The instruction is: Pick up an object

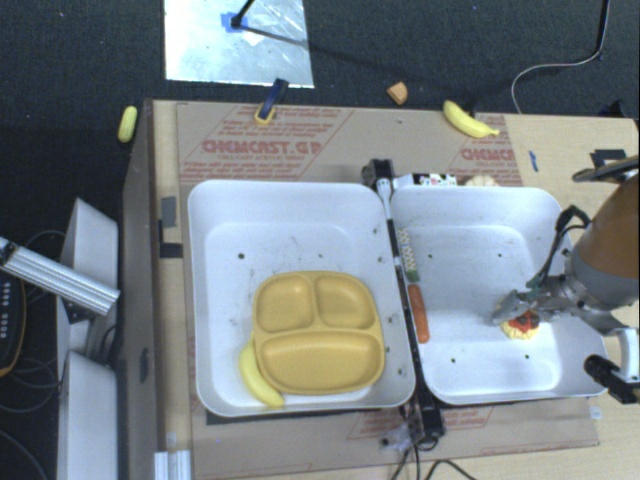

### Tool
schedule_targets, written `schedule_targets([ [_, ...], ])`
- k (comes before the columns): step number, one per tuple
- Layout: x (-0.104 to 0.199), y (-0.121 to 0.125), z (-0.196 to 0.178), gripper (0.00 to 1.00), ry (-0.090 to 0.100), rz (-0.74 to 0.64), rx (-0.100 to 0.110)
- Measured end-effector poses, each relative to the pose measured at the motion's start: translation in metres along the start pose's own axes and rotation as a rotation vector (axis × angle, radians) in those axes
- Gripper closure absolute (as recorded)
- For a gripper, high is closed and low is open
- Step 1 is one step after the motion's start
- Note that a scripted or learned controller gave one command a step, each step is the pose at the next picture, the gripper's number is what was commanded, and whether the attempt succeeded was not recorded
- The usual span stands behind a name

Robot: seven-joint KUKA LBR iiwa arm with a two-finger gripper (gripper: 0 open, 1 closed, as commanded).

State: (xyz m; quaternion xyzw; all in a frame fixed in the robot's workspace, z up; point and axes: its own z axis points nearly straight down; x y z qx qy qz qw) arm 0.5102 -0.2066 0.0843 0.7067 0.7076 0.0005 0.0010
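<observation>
At the right edge of the frame, the gripper sits low over a small red-and-yellow toy in the right bin, seemingly positioned for grabbing; its grip state cannot be told.

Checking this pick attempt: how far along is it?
Done: the arm has reached into the right bin, and the gripper is down at the small red and yellow object. In hand: nothing visibly lifted; the object lies on the bin floor. Left: the grasp and lift. The yellow tray and banana lie in the left bin.
</observation>
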Motion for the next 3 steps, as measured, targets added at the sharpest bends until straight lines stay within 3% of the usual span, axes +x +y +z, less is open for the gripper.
schedule_targets([
  [1, 0.000, 0.001, -0.011, 1.00, 0.000, -0.001, -0.002],
  [2, 0.043, 0.053, -0.041, 1.00, 0.001, -0.002, -0.001],
  [3, 0.121, 0.107, -0.085, 1.00, 0.001, -0.004, -0.001],
])
